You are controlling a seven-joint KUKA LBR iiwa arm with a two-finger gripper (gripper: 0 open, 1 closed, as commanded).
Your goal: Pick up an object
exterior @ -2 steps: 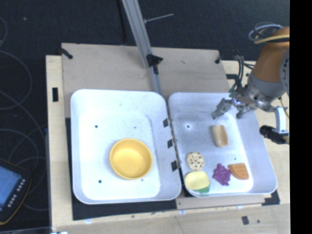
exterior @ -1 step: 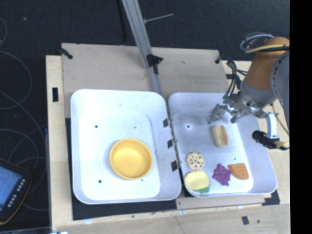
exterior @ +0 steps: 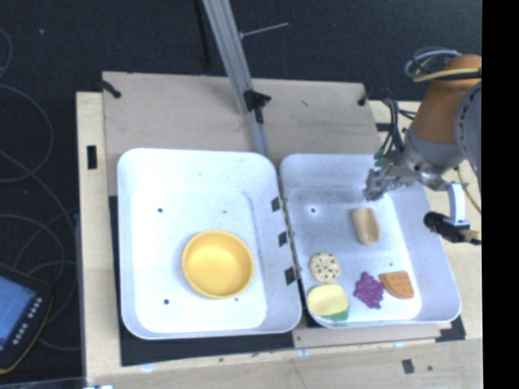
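Your tool (exterior: 375, 186) hovers over the right bin (exterior: 430, 298), just above a tan bread roll (exterior: 366, 224); whether it is spread or pressed together, you cannot tell.

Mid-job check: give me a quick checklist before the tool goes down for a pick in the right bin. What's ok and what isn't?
1. Tool over the right bin: ok.
2. Nearest target, the tan bread roll, lies apart from other items: ok.
3. Tool directly above the roll: not ok, it sits up and slightly to the side of it.
4. Finger opening: cannot tell.
5. Cookie, purple grapes and orange piece clear of the roll: ok.
6. Tool already carrying something: cannot tell.
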